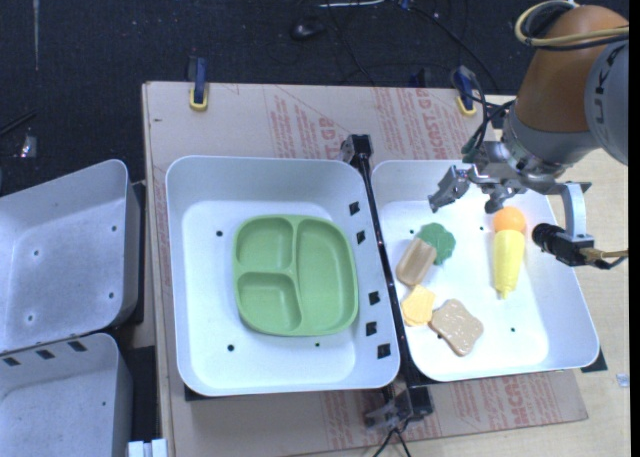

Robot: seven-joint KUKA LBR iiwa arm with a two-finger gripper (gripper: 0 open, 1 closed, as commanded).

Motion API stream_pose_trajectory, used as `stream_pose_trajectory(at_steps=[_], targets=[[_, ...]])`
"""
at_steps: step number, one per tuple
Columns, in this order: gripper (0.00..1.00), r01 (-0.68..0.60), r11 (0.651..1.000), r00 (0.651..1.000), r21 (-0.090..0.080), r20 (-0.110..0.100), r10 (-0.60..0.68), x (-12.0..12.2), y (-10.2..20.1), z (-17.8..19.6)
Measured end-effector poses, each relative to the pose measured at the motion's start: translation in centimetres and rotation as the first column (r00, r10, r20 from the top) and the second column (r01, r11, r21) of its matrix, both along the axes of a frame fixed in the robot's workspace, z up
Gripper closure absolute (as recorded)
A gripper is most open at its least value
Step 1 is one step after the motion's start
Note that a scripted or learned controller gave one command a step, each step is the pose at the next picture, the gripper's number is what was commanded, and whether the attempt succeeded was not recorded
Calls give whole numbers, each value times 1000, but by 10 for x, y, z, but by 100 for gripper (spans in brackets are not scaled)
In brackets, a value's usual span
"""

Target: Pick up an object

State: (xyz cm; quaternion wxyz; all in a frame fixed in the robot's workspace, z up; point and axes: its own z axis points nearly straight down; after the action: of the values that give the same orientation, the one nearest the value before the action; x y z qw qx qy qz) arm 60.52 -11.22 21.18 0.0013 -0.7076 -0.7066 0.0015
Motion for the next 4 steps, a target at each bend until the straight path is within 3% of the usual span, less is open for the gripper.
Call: stream_pose_trajectory(at_steps=[2,3,4], targets=[[0,0,1000,1000,1,-2,0,10,-1,-112],[100,0,1000,1000,0,5,0,12,-1,-97],[100,0,1000,1000,-2,10,0,10,-6,-35]])
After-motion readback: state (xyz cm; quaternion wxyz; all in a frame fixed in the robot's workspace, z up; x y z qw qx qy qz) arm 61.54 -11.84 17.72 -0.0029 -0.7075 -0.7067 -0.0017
